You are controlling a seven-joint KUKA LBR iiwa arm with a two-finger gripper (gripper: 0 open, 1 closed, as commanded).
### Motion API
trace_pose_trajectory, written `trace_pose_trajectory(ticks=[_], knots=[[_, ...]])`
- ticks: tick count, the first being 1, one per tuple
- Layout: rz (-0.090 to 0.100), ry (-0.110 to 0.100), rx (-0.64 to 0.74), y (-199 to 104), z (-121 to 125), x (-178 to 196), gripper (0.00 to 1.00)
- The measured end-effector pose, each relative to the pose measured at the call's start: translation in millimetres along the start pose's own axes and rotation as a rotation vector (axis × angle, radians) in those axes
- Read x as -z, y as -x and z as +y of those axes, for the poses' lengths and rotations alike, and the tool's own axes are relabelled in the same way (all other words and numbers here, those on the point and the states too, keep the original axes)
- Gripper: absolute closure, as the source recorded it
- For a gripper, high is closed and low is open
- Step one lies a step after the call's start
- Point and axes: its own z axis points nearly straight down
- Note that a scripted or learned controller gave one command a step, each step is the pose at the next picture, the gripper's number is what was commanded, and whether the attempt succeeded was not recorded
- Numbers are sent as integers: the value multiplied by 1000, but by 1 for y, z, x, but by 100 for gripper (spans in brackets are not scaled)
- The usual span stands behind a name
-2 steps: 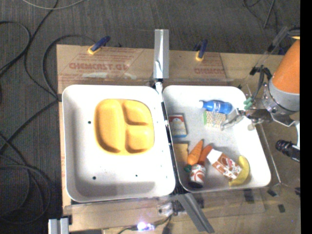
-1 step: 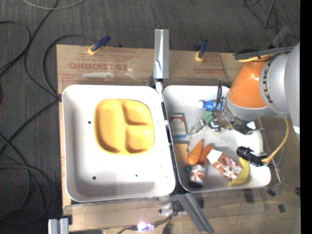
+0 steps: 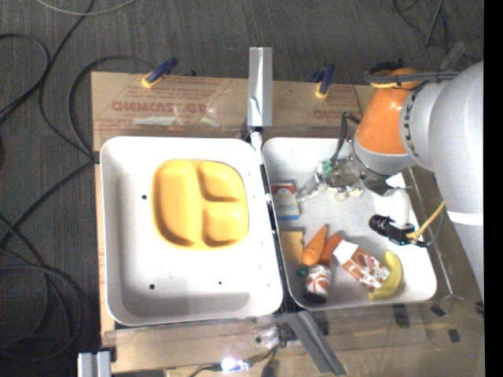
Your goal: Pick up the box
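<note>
Camera view: metal claw (image 3: 330, 173), grip state unclear, hovers near the rectangular carton box (image 3: 363, 265).

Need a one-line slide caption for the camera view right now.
Gripper hovers over the right bin, above the box, carrot, can and banana.

Counted: 2 white bins (image 3: 118, 210), 1 yellow divided tray (image 3: 200, 203) in bin farther from gripper (image 3: 334, 175), and in bin under it 1 box (image 3: 363, 265), 1 banana (image 3: 391, 277), 1 carrot (image 3: 316, 244), 1 can (image 3: 317, 281), 1 small carton (image 3: 285, 200).
</note>
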Motion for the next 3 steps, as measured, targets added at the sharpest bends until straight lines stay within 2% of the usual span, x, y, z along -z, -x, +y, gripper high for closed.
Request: trace_pose_trajectory(ticks=[1,2,3], knots=[[-1,-62,-16,-6,32,-1,0],[-9,-59,-17,-3,33,10,100],[-1,-9,-51,16,23,41,100]])
